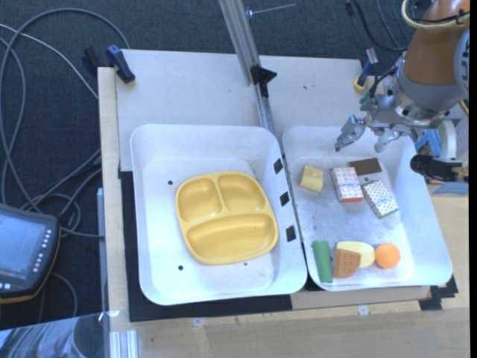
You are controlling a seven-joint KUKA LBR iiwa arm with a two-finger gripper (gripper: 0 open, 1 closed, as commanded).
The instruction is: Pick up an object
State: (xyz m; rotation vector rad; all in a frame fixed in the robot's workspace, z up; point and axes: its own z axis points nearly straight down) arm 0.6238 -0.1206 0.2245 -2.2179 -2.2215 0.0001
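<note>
Hand [367,136] spread wide, gripping nothing, hovering over right bin [440,252] far edge, just above brown block [367,167].

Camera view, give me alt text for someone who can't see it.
A robot arm's open gripper hovers over the right bin, which holds small toy foods and boxes. The left bin holds a yellow divided plate.
</note>
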